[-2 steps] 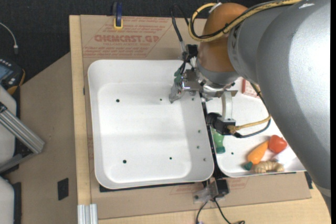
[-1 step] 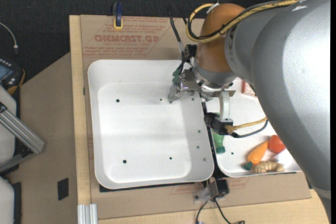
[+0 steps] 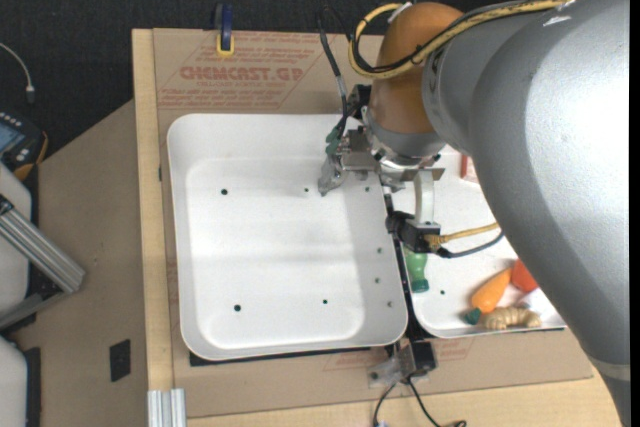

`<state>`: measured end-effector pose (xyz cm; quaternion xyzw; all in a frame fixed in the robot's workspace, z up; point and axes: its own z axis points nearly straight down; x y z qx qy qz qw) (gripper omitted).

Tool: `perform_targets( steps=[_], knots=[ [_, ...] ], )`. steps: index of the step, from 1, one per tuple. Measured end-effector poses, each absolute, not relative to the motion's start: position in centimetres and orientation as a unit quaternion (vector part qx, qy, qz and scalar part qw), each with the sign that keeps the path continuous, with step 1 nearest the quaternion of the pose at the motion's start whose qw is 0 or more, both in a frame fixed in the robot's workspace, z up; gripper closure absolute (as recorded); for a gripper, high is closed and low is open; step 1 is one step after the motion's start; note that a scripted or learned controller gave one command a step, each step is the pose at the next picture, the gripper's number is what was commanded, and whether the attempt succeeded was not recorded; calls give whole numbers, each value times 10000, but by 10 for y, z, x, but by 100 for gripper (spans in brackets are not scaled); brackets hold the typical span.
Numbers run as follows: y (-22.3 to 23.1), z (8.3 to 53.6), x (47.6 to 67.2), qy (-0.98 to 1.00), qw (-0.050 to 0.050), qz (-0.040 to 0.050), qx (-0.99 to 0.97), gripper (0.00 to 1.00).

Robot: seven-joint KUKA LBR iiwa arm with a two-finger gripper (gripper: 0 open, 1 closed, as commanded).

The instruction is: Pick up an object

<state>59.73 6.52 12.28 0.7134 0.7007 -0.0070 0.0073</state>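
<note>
Right bin holding an orange carrot-like piece, a tan knobbly piece and a green object at its left wall, left bin, gripper over the left bin's far right part, finger spread impossible to tell.

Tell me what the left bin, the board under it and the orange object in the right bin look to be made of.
Left bin: likely moulded plastic, smooth white with a soft sheen and rounded corners. Board: looks like brown paper masking over a sheet, matte, with red printed lettering; what lies beneath can't be told. Orange object: probably plastic or rubber toy food, given its saturated colour and smooth skin.
</note>
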Motion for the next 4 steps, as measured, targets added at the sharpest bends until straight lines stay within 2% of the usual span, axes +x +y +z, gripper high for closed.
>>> perform_targets(
  steps=[3, 4],
  knots=[
    [65, 122, 599, 6999, 71, -70, 7142, 0],
    [90, 124, 595, 7067, -25, 5, 7075, 0]
  ],
)
